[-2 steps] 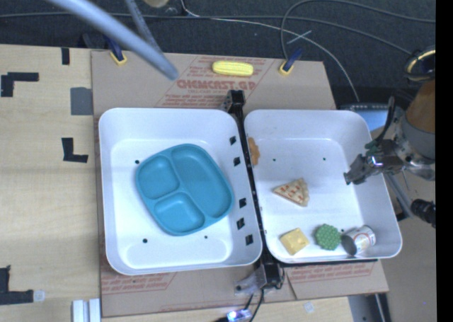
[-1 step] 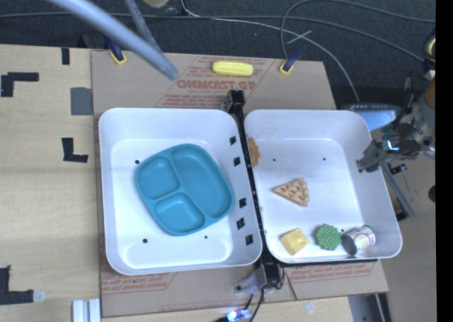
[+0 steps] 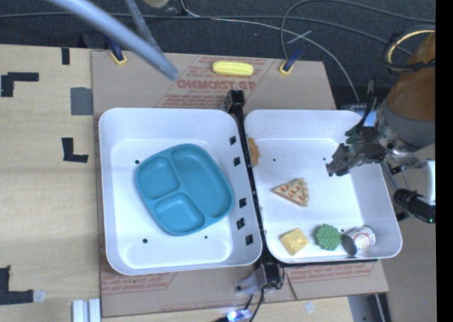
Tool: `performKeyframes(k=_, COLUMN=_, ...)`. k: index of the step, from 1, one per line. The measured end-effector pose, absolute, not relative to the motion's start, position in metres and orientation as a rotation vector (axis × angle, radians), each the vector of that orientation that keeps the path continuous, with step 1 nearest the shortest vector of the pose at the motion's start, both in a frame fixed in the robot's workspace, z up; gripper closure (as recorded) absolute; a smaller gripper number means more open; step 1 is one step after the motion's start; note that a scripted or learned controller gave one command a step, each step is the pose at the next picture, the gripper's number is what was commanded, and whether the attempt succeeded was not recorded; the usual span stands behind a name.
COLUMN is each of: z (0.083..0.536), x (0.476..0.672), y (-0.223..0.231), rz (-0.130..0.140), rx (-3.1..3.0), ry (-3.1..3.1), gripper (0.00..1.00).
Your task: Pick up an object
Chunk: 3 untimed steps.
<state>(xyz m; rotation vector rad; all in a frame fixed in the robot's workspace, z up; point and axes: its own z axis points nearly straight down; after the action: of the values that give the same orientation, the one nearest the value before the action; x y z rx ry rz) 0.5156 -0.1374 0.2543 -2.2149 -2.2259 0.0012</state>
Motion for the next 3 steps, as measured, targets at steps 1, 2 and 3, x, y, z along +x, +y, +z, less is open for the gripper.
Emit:
performKeyframes(k=1, z=0.257, x=0.521, y=-0.089, rz=0.000, rx=-2.214, ry=-2.227, gripper=1.00)
performKeyframes(k=2, z=0.259, x=0.525, y=-0.035, rz=-0.001, rx=-2.212, ry=-2.229, gripper=1.00)
performKeyframes(k=3, z=0.259, x=0.525, y=0.020, rz=0.000, rx=-2.212, ry=-2.228, gripper=1.00)
